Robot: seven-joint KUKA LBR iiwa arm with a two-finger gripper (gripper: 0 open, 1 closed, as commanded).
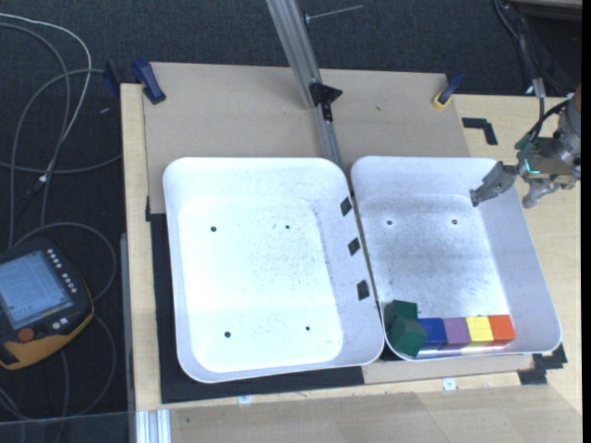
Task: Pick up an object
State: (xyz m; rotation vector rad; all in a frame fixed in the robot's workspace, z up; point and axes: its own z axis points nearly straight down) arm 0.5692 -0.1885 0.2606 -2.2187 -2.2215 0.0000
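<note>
My fingers (511, 185) hang at the far right rim of the right bin (443, 247), spread apart with nothing between them — one dark tip points in over the bin's upper right corner, the other sits back toward the rim. I read this as a waiting pose above the bin, clear of everything, so that I can come down on whatever I choose.

What I can choose lies well away from me, all crowded into the near edge of that same bin. A dark green block (404, 326) rests at the near left corner, slightly askew, and touching it runs a tidy row: blue block (431, 330), purple block (456, 329), yellow block (478, 329), orange block (500, 327). They press against the bin's near wall — probably because the floor slopes that way.

The left bin (259, 266) offers me nothing to pick.

Packed that tightly, the row leaves little room for a fingertip on either side; the green one, standing off at an angle, looks the easier target.
</note>
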